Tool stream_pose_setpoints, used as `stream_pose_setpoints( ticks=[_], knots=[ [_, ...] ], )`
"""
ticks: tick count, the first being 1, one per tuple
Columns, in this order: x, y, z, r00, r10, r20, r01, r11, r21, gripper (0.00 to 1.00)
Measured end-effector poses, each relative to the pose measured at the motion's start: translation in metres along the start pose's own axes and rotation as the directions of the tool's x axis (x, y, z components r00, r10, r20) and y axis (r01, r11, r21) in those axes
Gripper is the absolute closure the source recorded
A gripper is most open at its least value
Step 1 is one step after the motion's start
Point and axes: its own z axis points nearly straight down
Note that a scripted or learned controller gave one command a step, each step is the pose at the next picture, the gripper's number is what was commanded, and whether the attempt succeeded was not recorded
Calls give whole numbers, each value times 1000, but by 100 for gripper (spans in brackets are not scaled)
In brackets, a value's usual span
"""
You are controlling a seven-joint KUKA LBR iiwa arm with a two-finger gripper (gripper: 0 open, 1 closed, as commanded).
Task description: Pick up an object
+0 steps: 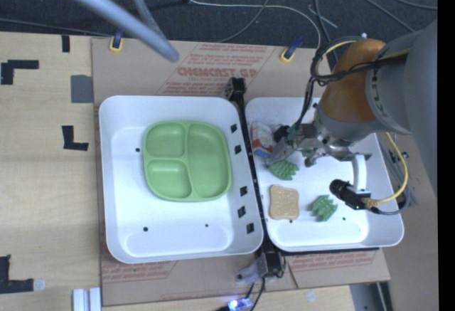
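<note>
The right bin (377, 231) holds several small items. A green leafy piece (284, 170) lies near the bin's middle left, a slice of toast (284, 203) sits below it, and a second green piece (323, 208) lies to the toast's right. A red, white and blue item (261, 144) rests against the bin's left wall. My gripper (297, 146) hangs low over the bin's upper middle, just above and to the right of the first green piece. Its tip is dark and blurred against the wrist.
The left bin (117, 181) carries a green divided plate (188, 160). A black divider (245, 160) runs between the bins. Cables and a black connector (346, 193) hang from my wrist over the right bin. A grey pole (92, 0) crosses the top left.
</note>
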Motion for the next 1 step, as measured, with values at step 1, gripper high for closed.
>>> stream_pose_setpoints(
  ticks=[1],
  knots=[
    [0,0,43,1000,0,2,0,1000,-8,0]
  ],
)
